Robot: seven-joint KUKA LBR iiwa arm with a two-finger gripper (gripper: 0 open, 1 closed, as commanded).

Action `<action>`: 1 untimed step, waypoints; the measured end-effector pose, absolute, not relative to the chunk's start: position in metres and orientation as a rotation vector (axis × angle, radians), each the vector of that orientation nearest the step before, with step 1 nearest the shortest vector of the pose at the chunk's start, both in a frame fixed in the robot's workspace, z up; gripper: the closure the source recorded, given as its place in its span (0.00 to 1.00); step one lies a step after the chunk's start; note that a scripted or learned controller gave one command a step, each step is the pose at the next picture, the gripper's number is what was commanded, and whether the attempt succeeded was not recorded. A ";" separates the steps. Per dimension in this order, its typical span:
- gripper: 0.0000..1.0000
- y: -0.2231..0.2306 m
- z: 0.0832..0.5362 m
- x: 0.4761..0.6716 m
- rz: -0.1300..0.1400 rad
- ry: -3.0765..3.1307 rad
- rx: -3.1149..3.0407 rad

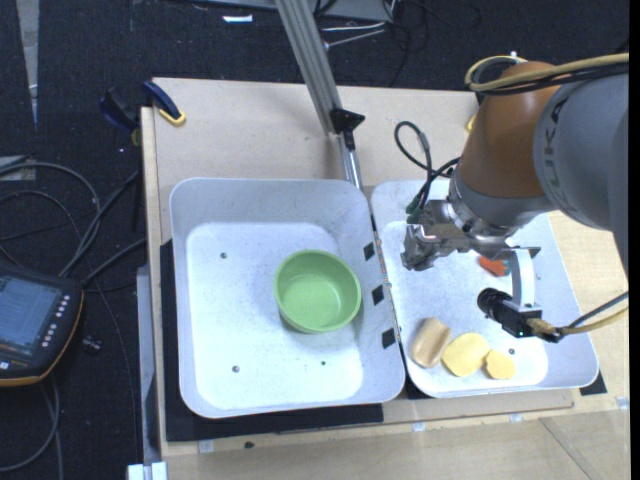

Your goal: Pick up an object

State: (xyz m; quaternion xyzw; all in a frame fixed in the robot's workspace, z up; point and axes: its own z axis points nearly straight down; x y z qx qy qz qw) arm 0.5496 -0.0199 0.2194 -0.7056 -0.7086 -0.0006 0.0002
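A green bowl [318, 290] is seen in the left bin [215, 368], near the middle of the frame. Three yellow and tan food pieces [462, 351] are seen low in the right bin [570, 373], close together. The gripper [422, 250] is held over the right bin, above the food. A small orange thing [491, 264] is partly hidden beside it. How the gripper is set cannot be told.
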 end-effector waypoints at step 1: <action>1.00 0.030 0.223 0.564 -0.001 -2.227 -2.215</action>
